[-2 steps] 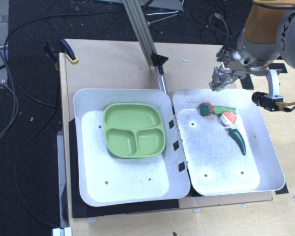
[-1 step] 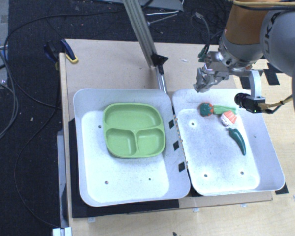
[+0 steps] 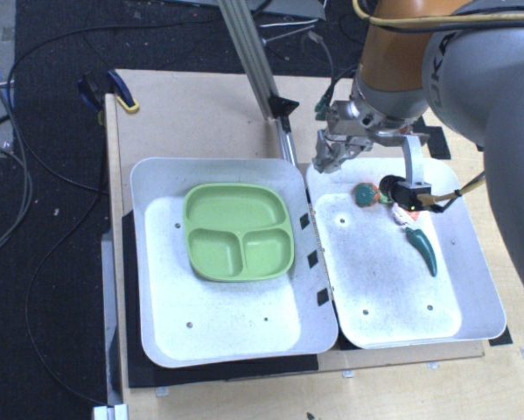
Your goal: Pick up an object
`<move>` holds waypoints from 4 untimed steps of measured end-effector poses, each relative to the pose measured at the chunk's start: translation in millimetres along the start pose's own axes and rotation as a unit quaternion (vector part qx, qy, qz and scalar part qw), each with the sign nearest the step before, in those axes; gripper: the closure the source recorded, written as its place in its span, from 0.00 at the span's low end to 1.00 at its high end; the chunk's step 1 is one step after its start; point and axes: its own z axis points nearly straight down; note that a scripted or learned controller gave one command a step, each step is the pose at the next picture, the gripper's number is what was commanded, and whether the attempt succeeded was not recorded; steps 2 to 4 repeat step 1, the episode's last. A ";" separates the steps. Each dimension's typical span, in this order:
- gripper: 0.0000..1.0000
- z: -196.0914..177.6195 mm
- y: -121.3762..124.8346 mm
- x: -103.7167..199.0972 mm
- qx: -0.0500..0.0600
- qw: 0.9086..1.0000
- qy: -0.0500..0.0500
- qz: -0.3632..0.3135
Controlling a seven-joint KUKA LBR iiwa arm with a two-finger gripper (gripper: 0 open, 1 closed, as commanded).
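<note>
My gripper (image 3: 330, 157) hangs over the far left corner of the right bin (image 3: 471, 309), below the orange-banded wrist. A small teal and orange round object (image 3: 366, 194) lies in that bin just right of the gripper and a little nearer to me, apart from it. A long teal pepper-shaped object (image 3: 422, 249) lies further right and nearer, its tip pointing to the bin's front. A small white and red piece (image 3: 408, 220) sits at its upper end. Nothing is seen in the gripper.
The left bin (image 3: 157, 322) holds a green divided plate (image 3: 240, 232) in its far half. A metal post (image 3: 253, 51) slants down to the bench just behind the gap between the bins. Blue and yellow clamps (image 3: 117, 90) sit at the bench's far left corner.
</note>
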 end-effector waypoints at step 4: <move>1.00 -1.9 -4.2 47.1 -0.001 1.000 0.000 0.000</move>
